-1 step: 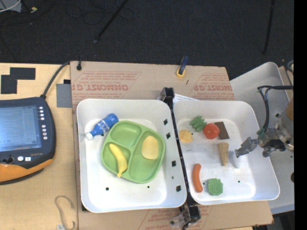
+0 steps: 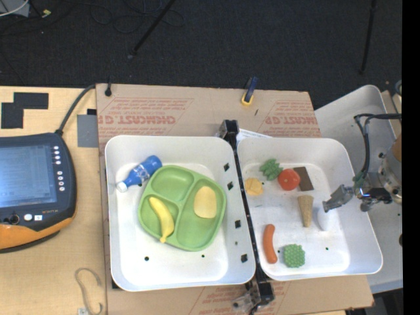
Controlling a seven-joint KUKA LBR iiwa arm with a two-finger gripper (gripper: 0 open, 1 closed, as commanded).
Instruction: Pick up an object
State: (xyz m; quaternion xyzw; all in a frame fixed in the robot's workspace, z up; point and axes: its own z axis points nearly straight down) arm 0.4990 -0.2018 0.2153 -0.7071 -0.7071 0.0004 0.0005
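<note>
The arm comes in from the right edge, with just its wrist end and some dark looped cable in frame. The end effector [image 2: 336,199] is a grey piece angled down and to the left, hanging low at the right side. It's small and a bit blurry, and nothing's visibly caught in it.

Red upside-down print on cardboard sheet [image 2: 197,113], apparently "CHEMCAST GP", printed twice
</note>
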